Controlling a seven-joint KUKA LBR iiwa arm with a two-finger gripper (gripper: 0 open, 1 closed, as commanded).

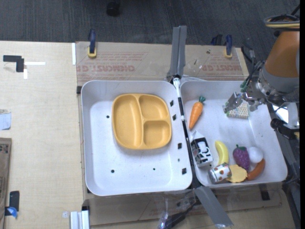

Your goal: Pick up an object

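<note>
My gripper (242, 102) is over the back of the right bin (214, 90), reaching in from the right. A pale speckled wedge (239, 110) sits between its fingers, and the gripper is shut on it. Other items lie in this bin. A carrot (196, 113) is at the back left and a banana (221, 151) near the front. Purple grapes (241, 156) and a white ball (256, 154) lie at the front right.
The left bin (95, 151) holds a yellow divided plate (141, 120). Along the right bin's front lie a small can (219, 172), a yellow slice (237, 174), an orange sausage-shaped piece (257, 169) and a black-and-white box (202, 151). A grey divider (178, 46) stands behind the bins.
</note>
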